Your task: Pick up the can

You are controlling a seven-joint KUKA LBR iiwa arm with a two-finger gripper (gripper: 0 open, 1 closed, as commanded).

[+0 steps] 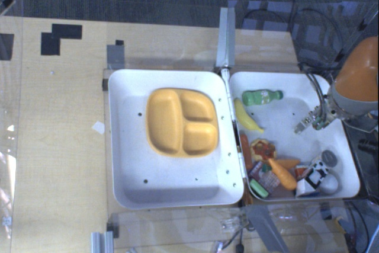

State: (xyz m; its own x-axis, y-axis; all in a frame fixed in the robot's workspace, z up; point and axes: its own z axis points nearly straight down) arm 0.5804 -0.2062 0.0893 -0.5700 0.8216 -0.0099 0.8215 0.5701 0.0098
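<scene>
In the camera view, the can [327, 159] stood in the near right corner of the right bin [283, 111], apparently upright with its grey lid facing up, though the view was poor there. It was likely rigid, smooth and slippery, best squeezed across its round sides. The gripper [308, 122] hovered over the bin's middle, near the can but apart from it, toward the far side. I could not tell whether it was spread or closed.
</scene>
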